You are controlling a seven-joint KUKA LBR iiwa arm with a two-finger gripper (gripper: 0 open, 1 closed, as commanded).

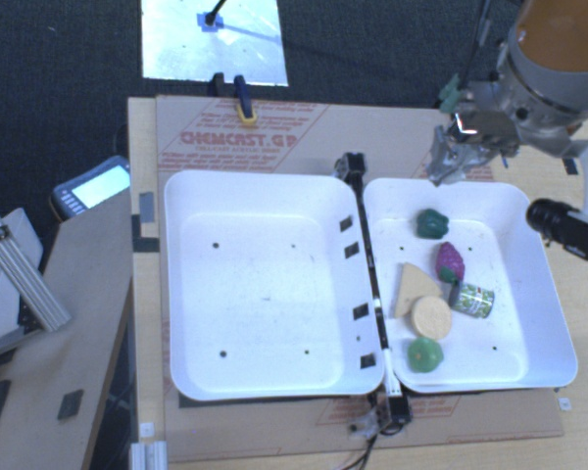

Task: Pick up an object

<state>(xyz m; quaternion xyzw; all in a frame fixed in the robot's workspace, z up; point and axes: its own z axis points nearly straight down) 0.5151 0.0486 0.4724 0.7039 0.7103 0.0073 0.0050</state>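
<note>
A: Jaw state?
B: Can't tell, gripper [458,160] is too small and blurred. Nothing visible in it.
A: Pose?
B: Arm [554,42] enters from the right, gripper above the right bin's [544,292] far rim.
A: Objects?
B: All in the right bin: dark green piece [431,223], purple piece [450,260], can [471,300], tan wedge [413,288], tan disc [431,316], green ball [424,353].

Red print reading "CHEMCAST GP" [237,138] stands on the brown sheet [274,125], just behind the left bin [176,262]. Other print there is too faint to read.
</note>
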